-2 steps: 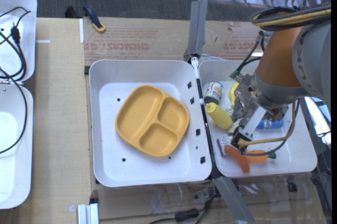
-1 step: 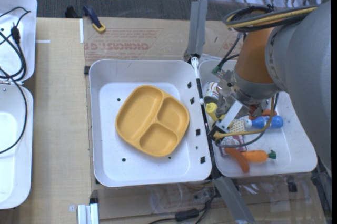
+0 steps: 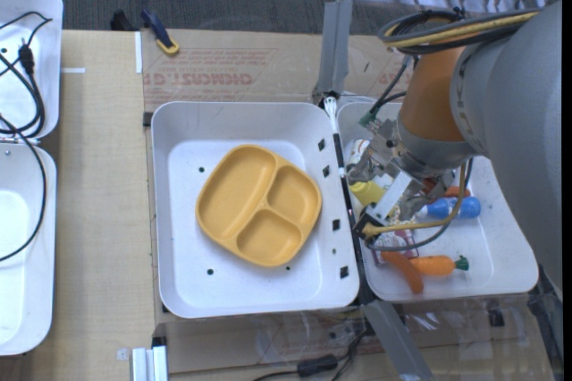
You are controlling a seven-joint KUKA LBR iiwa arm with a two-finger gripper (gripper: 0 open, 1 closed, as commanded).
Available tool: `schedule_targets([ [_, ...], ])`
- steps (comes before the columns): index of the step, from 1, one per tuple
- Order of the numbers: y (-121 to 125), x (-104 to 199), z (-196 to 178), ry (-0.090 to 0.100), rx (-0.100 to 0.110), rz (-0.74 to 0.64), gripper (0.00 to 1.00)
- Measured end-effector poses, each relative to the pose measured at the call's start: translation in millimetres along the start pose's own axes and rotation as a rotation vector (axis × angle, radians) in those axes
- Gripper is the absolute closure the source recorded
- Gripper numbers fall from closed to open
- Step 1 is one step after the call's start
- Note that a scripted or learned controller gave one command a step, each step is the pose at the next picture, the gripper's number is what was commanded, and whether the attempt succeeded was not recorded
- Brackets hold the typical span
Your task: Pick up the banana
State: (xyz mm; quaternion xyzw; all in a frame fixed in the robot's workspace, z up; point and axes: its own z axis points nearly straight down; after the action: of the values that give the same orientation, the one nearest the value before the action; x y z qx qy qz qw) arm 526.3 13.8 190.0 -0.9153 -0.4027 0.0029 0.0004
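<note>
Pincer (image 3: 382,202) down low in the right bin (image 3: 500,276), at its left side, hung from the grey and orange arm (image 3: 447,102) and ringed by loose cables. Hard to read from above: cannot tell how far open, nor whether anything is held; nothing clearly seen in its grasp. Banana (image 3: 365,189), judged to be the small yellow shape at the left edge of that bin, just beside the pincer on its left and partly hidden under the wrist, pressed close to the wall shared with the left bin (image 3: 170,281). Near the pincer on the right, a blue toy (image 3: 451,209); nearer the camera, an orange carrot (image 3: 429,265), close to the banana but apart from it. Over in the left bin, a yellow divided plate (image 3: 259,205), well apart from all this. Plenty to go wrong from here: closing off-centre and pinching only the tip of the banana, so a slip on lifting; scraping or jamming against the bin wall, given how tight the banana sits to it; snagging the dangling cables on the toys; or catching the carrot or blue toy instead in such a crowded corner. Probably best judged as the grasping stage, not yet a confirmed hold.
</note>
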Motion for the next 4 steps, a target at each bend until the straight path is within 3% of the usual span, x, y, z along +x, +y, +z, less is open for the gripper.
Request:
schedule_targets([
  [1, 44, 60, -1, 0.0, -0.001, 0.001, 0.0],
  [2, 126, 25, -1, 0.001, -0.001, -0.007, 0.0],
  [3, 142, -21, 81, 0.0, 0.001, 0.151, 0.0],
  [4, 142, -20, 81, 0.001, 0.0, 0.151, 0.0],
])
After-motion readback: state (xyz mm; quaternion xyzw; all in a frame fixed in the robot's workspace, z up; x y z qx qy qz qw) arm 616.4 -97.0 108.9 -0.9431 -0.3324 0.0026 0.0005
